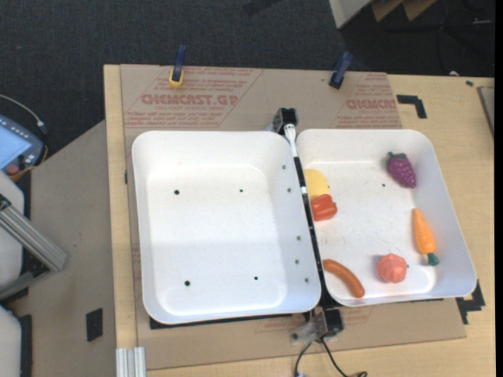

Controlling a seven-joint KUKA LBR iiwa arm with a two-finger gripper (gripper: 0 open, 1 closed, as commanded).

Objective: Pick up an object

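Looking at the right-hand bin, you have six toy foods lying on its floor, any one a candidate to pick. Purple grapes sit at its far right corner. An orange carrot lies lengthwise along its right wall, green end toward the near side. A pinkish-red round fruit sits by its near right corner, just beside the carrot's green end; you cannot tell if they touch. An orange-red sausage lies at a slant in its near left corner. A yellow piece rests against its left wall, toward the far half, and a red pepper touches that piece on the near side, also at the left wall. A black strip runs along that left wall, where the left-hand bin butts up against it. Brown cardboard with red lettering lies under the right-hand bin and sticks out past its far rim. A blue clamp sits beyond its far left corner, and a blue-and-yellow clamp sits further left again. Pincer state: you cannot tell whether it is open or closed.
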